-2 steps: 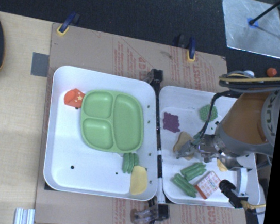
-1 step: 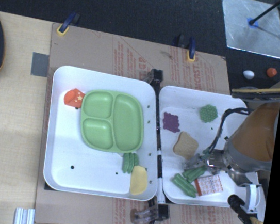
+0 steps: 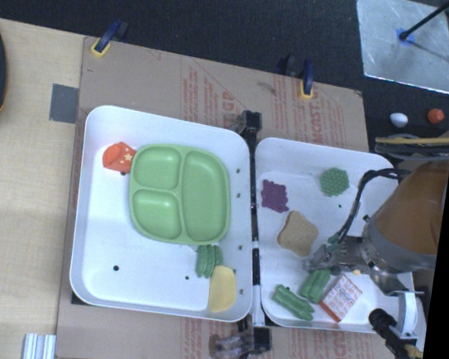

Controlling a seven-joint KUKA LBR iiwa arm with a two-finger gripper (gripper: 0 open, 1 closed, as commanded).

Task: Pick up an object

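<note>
Faint red printing runs across the cardboard sheet (image 3: 220, 94) under the bins, too blurred to read; the red-and-white packet (image 3: 343, 296) likewise.

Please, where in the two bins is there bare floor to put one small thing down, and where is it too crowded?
Left bin: bare floor below the green divided plate, left of the green beans and yellow piece. Right bin: bare patch at top, between the purple piece and round green piece. Crowded: its lower right, around the gripper.
</note>
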